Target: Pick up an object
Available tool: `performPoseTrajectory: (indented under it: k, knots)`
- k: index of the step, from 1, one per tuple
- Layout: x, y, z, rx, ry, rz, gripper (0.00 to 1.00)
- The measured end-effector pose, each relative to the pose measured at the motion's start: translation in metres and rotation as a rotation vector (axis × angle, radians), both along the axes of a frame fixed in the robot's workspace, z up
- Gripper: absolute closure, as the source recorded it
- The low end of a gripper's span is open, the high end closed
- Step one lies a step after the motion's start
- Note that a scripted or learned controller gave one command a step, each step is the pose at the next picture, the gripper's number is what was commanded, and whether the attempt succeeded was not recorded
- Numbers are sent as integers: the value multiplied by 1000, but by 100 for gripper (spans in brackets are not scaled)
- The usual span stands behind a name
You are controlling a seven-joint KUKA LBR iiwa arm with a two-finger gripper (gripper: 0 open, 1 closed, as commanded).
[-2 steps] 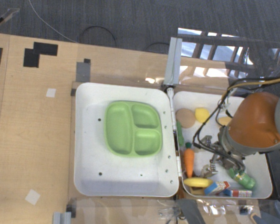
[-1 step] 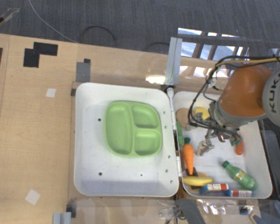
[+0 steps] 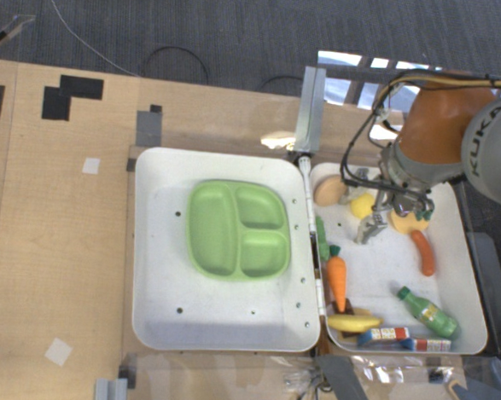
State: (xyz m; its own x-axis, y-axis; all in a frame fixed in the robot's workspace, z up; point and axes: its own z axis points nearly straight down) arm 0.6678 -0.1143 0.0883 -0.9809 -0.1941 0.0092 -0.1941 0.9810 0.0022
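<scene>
Right bin [image 3: 467, 278]: gripper [image 3: 374, 227], fingers apparently spread, hangs between lemon [image 3: 362, 205] and sausage [image 3: 424, 252].

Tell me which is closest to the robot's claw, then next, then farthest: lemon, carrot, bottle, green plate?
1. Lemon, just left of the gripper.
2. Carrot, below-left.
3. Bottle, lower right corner.
4. Green plate, in the left bin.
</scene>
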Motion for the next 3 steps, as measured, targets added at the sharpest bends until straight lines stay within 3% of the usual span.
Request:
performPoseTrajectory:
  k: [1, 2, 3]
  knots:
    - [7, 1, 16, -1, -33, 0, 100]
    - [4, -74, 59, -4, -25, 267, 100]
    - [4, -72, 57, -2, -23, 269, 0]
